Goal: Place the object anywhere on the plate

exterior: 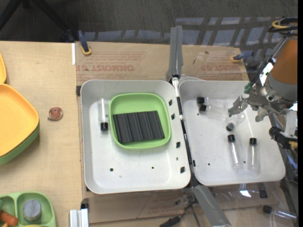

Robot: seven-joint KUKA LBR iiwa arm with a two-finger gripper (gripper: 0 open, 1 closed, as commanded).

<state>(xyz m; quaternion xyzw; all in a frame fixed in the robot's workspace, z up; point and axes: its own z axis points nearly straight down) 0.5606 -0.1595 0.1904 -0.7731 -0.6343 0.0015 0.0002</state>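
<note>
vials [233, 150]: clear tubes with black caps, look like glass or clear plastic. Two lie side by side on the right bin floor, caps toward the far side: one here, second [253, 153] just to its right. Third [103, 114] lies in the left bin, just left of the plate, cap toward the near side. More clear tubes with black caps [201, 103] near the right bin's far left; hard to separate.
plate [139, 102]: green, rounded square, raised rim, sits in the left bin toward the far side. Dark grey ribbed slab [138, 126] lies on it.
writing: cardboard [123, 63] under the bins carries red print, upside down from this view, reads roughly "CHEMCAST"; not fully sure.
left bin [137, 178]: shallow, white, smooth, rounded corners.
right bin [218, 171]: same type, touching the left one.
gripper [247, 109]: over the right bin's far right, metal fingers spread wide, nothing between them.
arm [286, 65]: orange band above wrist.
bench extras: stacked yellow plates [16, 124] far left; small red round knob [55, 112] beside them.
</note>
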